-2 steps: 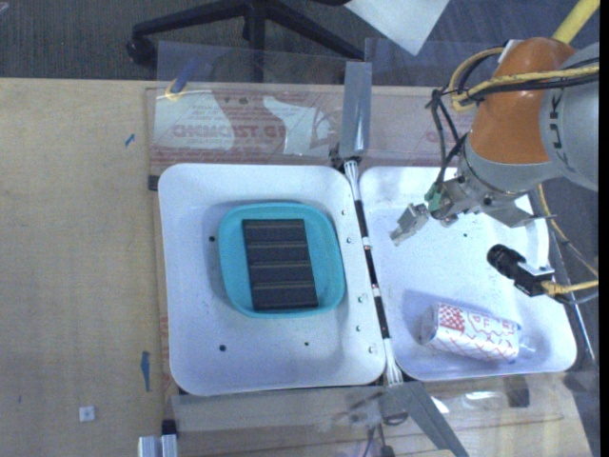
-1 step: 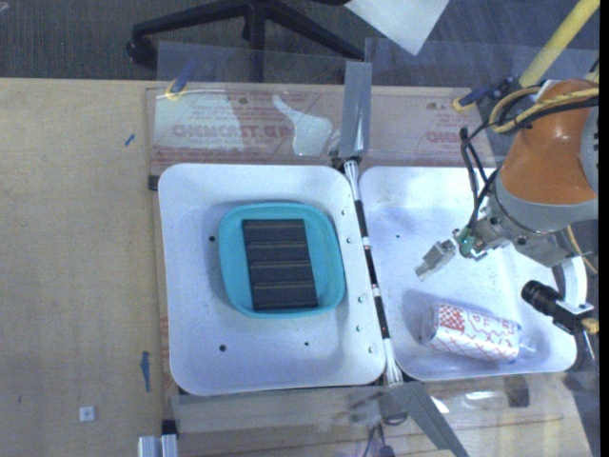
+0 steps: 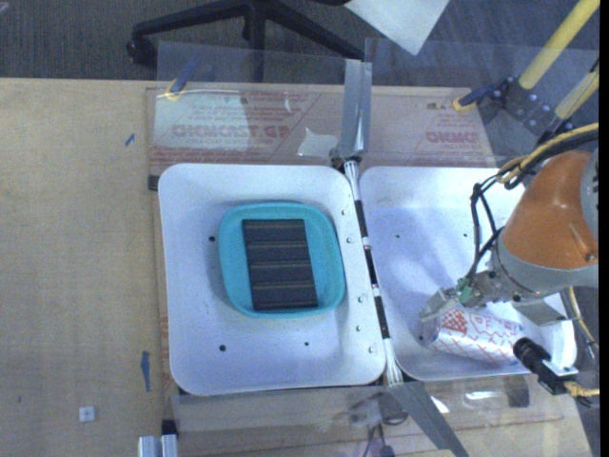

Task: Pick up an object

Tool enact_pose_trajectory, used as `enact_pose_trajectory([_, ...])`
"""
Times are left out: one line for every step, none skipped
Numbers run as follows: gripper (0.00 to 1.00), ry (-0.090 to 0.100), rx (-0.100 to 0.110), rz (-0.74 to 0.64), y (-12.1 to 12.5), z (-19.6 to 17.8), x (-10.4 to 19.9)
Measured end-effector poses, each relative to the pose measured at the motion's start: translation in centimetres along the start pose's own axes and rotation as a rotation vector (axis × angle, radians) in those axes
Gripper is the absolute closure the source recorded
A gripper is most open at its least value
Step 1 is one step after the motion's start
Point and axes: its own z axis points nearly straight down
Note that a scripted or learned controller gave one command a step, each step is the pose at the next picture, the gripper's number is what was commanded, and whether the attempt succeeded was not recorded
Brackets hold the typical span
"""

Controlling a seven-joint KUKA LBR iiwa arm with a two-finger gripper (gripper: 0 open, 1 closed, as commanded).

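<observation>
The arm reaches into the right bin with its hand low over a white cup with red print, lying on its side near the bin's front edge. From here I cannot tell whether the hand is open or has any hold. The cup looks light, thin and easily crushed, and likely to roll; a gentle grip across its body seems best. In the left bin sits a teal tray carrying a dark ribbed block.

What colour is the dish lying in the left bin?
Light blue, with a dark ribbed rectangular insert in the middle: the dish, seen in the camera view, in the left bin.
</observation>
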Motion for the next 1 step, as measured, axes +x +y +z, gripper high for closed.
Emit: enact_pose_trajectory([0.00, -0.001, 0.000, 0.137, 0.91, -6.57, 4.27])
